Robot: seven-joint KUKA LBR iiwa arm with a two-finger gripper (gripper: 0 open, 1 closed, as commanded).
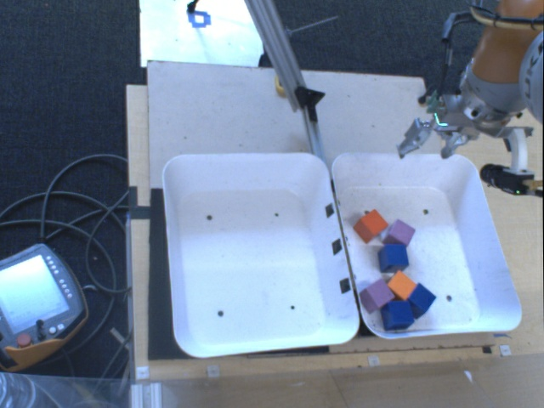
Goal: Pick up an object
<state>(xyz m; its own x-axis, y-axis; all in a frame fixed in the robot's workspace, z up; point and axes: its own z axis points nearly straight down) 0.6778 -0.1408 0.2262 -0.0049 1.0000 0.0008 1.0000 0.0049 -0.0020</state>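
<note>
Several small cubes lie in the right bin (476, 202). An orange cube (371, 225) and a purple cube (400, 232) sit near its middle, with a blue cube (393, 257) just below them. Lower down cluster a purple cube (376, 295), an orange cube (402, 286) and two blue cubes (397, 314). My gripper (432, 140) hangs above the bin's far rim, well apart from the cubes. Its fingers are spread open with nothing between them.
The left bin (255, 245) stands beside the right one. A grey metal pole (276, 36) slants across the back board. Cables and a teach pendant (34, 300) lie on the floor at the left.
</note>
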